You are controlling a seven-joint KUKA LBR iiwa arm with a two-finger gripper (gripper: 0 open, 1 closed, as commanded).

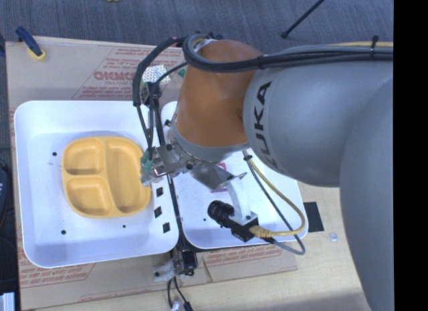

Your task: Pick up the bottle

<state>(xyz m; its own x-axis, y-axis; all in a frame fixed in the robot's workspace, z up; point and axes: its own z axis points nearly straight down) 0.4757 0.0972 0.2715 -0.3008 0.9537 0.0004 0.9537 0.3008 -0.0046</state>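
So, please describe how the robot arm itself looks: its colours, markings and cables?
The arm is smooth grey with a rounded orange band above the wrist. Dark letters "UKA" run along the grey shell. Black cables run along it and loop over the orange part. A yellowish cable curves down to a black plug.

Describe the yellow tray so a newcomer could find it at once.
Start at the left white bin of the two on the bench. The yellow tray lies flat in its middle, left of the arm's orange band. It alone is yellow with three compartments.
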